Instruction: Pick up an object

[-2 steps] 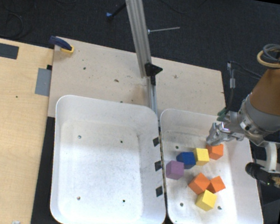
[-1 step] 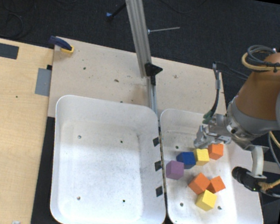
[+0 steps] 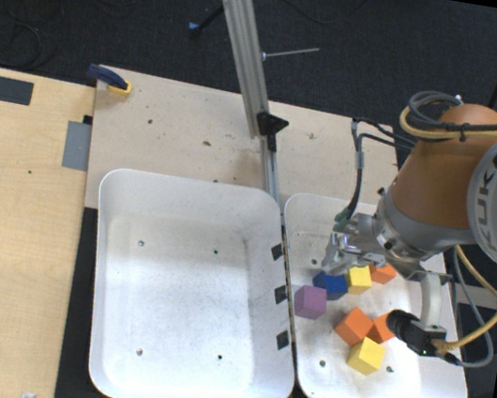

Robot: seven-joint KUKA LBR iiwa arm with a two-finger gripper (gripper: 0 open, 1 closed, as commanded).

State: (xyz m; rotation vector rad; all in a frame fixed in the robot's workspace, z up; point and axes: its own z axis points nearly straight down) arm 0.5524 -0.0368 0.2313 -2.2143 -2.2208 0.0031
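Observation:
Several small blocks lie in the right bin (image 3: 405,392). A purple cube (image 3: 310,301) sits by the bin's left wall, with a blue block (image 3: 331,284) just right of it. A small yellow block (image 3: 360,278) and an orange block (image 3: 384,273) lie beyond them. Closer to the front are an orange cube (image 3: 354,326), a second orange piece (image 3: 384,329) and a yellow cube (image 3: 367,355). My gripper (image 3: 346,245) hangs low over the bin's back part, just above the blue and small yellow blocks. I see nothing held in it.
The left bin (image 3: 184,296) lies beside the right one, with black clips (image 3: 280,293) on the shared wall. A slanted aluminium bar (image 3: 249,60) rises behind the bins. The arm's grey and orange body (image 3: 451,182) covers the right bin's far right side.

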